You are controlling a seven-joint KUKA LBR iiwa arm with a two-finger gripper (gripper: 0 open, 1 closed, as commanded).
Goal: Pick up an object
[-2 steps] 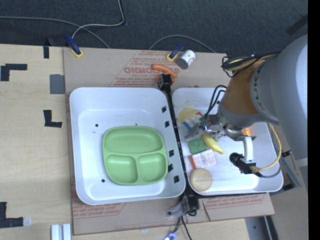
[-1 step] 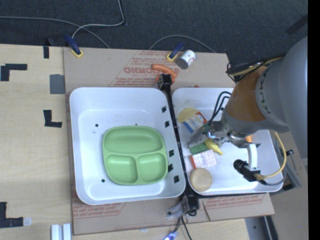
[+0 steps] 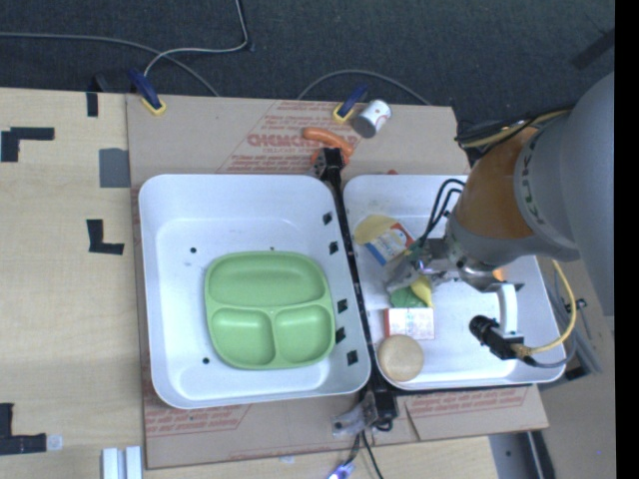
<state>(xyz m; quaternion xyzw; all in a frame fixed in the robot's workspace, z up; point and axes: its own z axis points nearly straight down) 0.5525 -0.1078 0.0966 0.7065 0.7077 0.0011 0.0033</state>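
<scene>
My gripper (image 3: 417, 270) is low in the right bin (image 3: 529, 352), down among a small heap of objects near the bin's left side. Under and beside it lie a yellow and green piece (image 3: 417, 292), a yellow round-topped packet with a red and white label (image 3: 377, 234), a white box with red print (image 3: 410, 322) and a tan round object (image 3: 401, 358). The grey arm with its orange band (image 3: 499, 203) comes in from the right and covers the bin's upper right part.
The left bin (image 3: 170, 218) holds a green divided plate (image 3: 270, 307). Black clips run along the divider between the bins. Beyond the bins on the cardboard lie an orange-handled tool (image 3: 329, 138), blue and yellow clamps and a small white cylinder (image 3: 370, 118).
</scene>
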